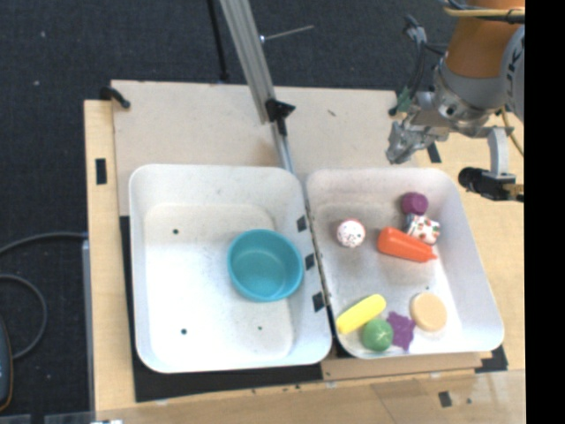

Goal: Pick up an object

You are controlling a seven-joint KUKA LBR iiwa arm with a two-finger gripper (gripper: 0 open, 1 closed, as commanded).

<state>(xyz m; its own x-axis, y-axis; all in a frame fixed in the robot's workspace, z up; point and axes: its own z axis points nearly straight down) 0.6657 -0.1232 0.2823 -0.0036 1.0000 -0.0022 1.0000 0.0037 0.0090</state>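
Hovering above the far rim of the right bin [468,237], the gripper [403,147] is seen at the end of the grey arm with its orange band; whether it is parted or closed cannot be told from this slanted view, and nothing is seen held in it. No object has yet been picked up. All candidate objects in the right bin lie nearer than the gripper, so the coming move is judged to be a reach toward the near side and downward. Closest below it is a purple ball [413,203], touching a small red-and-white spotted toy [425,228]; just beside these lies an orange carrot [406,245], its long axis running left to right with a slight tilt. A white speckled ball [350,233] lies to the left. Along the near wall are grouped a yellow banana [360,313], a green ball [377,335], a purple star-shaped piece [403,329] and a tan disc [429,311]. Eight objects are counted there, one of each. One blue bowl [265,265], upright, sits in the left bin [159,237]
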